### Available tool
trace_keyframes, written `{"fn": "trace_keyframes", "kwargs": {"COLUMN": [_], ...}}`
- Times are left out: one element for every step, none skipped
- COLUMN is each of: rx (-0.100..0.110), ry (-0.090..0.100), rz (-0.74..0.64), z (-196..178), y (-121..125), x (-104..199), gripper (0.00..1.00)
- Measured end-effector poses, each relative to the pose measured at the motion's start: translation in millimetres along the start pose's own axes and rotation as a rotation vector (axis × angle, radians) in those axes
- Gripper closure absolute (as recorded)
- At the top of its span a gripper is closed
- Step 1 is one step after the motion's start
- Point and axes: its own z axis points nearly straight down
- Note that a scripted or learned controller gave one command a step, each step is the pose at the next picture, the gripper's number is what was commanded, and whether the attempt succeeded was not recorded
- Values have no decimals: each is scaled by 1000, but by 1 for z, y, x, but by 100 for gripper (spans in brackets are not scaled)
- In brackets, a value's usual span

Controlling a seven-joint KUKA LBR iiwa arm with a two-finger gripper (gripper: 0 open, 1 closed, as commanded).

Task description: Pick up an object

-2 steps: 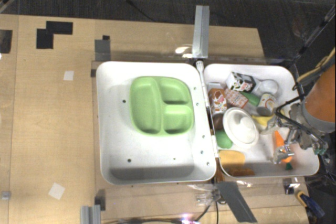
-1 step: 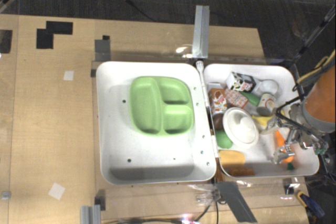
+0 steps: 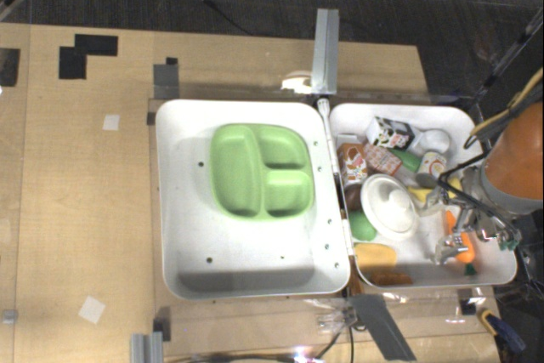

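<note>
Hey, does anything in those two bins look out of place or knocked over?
Nothing looks spilled or broken. The left bin holds a green divided tray lying flat, slightly turned against the bin's walls. The right bin is just crowded: a white bowl sits among jumbled packets and small items, with the gripper low over its right side.

Green divided plate point(image 3: 260, 171) lies in the left bin point(image 3: 183, 259); wooden bench point(image 3: 76, 208) beneath.

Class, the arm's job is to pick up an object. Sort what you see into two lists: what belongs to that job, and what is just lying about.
Belongs to the job:
gripper
right bin
white bowl
yellow block
orange piece

Just lying about:
green divided plate
left bin
wooden bench
</note>
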Motion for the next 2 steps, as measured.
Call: {"fn": "trace_keyframes", "kwargs": {"rx": [-5,2], "ry": [-2,-2], "rz": [-25,-60], "z": [0,0], "y": [-9,5], "x": [3,2], "gripper": [0,0]}}
